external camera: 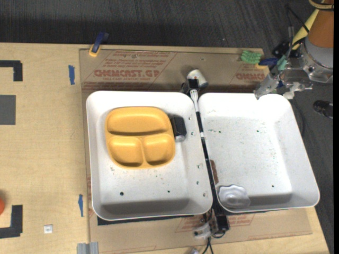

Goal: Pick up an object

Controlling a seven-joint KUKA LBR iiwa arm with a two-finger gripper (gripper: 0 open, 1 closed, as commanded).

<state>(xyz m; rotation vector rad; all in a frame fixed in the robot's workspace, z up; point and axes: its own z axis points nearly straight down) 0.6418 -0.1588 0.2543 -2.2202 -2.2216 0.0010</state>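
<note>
Nearest the lens, a clear lid [233, 196] lies in the right bin [296, 142]; the yellow tray [140, 136] is seen left. The gripper [275, 83], state untellable, should be centred before descending.

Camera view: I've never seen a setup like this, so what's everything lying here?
bins: two, white, side by side on the bench
tray: one, yellow, three compartments, left bin, upper part
dark item: one, black and grey, left bin, touching the tray's right edge
clear item: one, transparent, right bin, near-left corner
board: one, brown, printed red, under the bins
clamp: one, blue and yellow, board's far-left corner
arm: one, orange band, top right
tool: one, grey, over the right bin's far-right corner
</note>
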